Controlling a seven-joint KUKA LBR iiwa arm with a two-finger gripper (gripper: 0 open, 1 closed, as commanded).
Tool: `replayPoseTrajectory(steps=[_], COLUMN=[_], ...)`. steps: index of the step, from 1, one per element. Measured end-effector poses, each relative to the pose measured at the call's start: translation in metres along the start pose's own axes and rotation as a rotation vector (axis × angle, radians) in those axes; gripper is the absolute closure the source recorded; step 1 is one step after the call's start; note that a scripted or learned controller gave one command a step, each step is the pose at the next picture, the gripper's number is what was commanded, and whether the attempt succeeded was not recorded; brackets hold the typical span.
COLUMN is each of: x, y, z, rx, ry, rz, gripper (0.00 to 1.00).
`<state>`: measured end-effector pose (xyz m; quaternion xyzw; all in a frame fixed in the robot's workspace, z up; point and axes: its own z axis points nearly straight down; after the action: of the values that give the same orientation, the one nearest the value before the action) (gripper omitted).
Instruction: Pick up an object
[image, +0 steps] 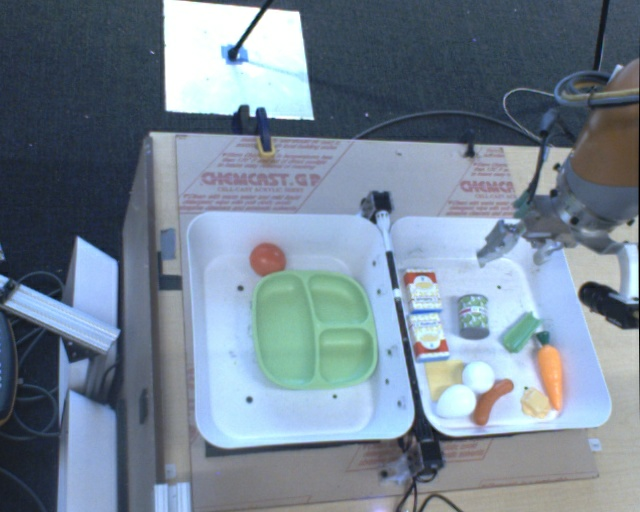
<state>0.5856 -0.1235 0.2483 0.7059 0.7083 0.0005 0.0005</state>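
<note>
Two shallow white bins sit side by side on the tabletop (300, 165). The left bin (215, 330) holds a green divided plate (313, 328) lying flat near its middle, with an orange-red ball (267, 258) just beyond the plate's far left corner, close to it but whether touching cannot be told.

The right bin (585, 375) holds a cluster of toy food. A red and white carton (425, 313) lies along its left side, next to the divider between the bins. To the right of the carton stands a small dark can (473, 315). Further right lies a green piece (520, 332), and just beside it an orange carrot (550, 372) pointing toward the near edge. At the near end are a yellow cheese wedge (443, 376), two white eggs (467, 390) touching each other, a brown sausage (492, 400) leaning against them, and a pale yellow lump (536, 402) beside the carrot's tip.

The gripper (522, 245) hangs over the far right corner of the right bin, its two fingers spread wide with nothing between them, well apart from the can and the green piece below it.
</note>
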Motion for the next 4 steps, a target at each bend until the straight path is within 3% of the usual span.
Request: replayPoseTrajectory(steps=[1, 2, 3, 4], x=[0.011, 0.04, 0.04, 0.04], y=[0.011, 0.082, 0.083, 0.083], z=[0.16, 0.159, 0.147, 0.147], rx=[-0.008, -0.013, -0.016, -0.015], ry=[-0.002, 0.0, 0.001, 0.001], rz=[0.002, -0.001, -0.005, -0.005], gripper=[0.0, 0.0, 1.0, 0.0])
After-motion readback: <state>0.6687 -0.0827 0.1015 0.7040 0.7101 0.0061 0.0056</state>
